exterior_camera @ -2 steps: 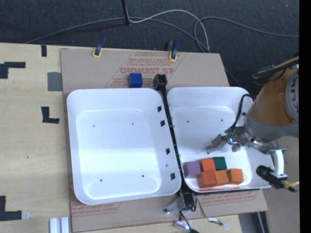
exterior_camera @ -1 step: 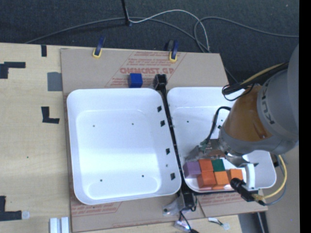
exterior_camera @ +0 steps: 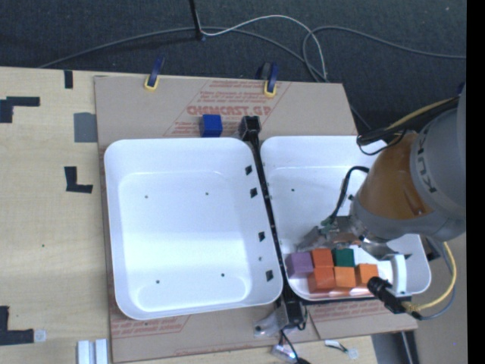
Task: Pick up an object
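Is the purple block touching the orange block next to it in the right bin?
Touching. The camera view shows the purple cube pressed against the orange cube, with no white bin floor between them.

Your arm (exterior_camera: pixel 424 180) comes in from the right edge of the camera view, its grey upper body sitting high and the orange band just below it, angled down and to the left. The wrist tips toward the near side of the bench, with the gripper (exterior_camera: pixel 331 237) hanging low at its end. You cannot judge the gripper's state from this angle.
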